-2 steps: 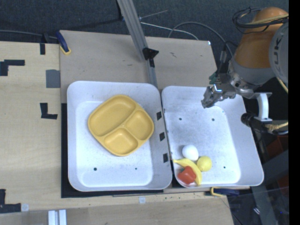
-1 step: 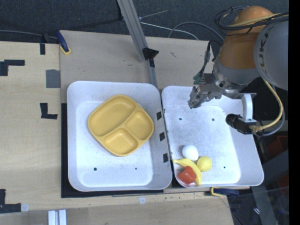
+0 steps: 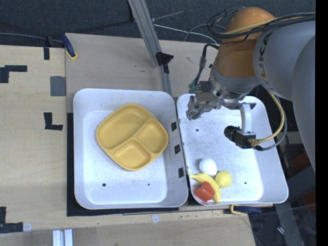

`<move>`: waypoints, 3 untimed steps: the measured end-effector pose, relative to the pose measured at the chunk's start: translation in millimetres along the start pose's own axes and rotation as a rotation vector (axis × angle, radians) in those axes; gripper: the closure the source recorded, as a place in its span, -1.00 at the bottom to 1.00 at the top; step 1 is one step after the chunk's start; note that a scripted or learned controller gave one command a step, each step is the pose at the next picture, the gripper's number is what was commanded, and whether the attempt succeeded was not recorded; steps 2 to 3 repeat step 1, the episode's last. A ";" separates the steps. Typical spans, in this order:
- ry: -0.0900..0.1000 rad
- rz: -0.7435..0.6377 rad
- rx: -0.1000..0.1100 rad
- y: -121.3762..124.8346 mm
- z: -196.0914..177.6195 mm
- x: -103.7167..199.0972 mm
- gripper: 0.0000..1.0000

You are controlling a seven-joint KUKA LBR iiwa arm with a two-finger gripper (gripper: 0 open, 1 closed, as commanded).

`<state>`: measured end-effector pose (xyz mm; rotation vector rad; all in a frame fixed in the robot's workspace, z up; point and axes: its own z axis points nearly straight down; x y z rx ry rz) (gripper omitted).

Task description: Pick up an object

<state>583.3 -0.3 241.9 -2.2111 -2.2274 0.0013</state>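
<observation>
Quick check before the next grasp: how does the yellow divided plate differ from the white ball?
The yellow divided plate is wide, flat and split into three compartments; the white ball is small and round. The plate lies alone in the left bin, while the ball sits in the right bin next to a cluster of small yellow and red items. The gripper hovers over the right bin, nearer the ball. Both rest on bin floors, ungrasped.

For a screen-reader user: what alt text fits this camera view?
A grey robot arm's gripper hangs over the right white bin, far from small toys in its near corner. The left bin holds a yellow divided plate.
</observation>
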 end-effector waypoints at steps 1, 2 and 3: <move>0.001 -0.001 0.000 -12.3 -5.4 56.2 1.00; 0.001 -0.001 0.000 -12.3 -5.4 56.2 1.00; 0.001 -0.001 0.000 -12.3 -5.4 56.2 1.00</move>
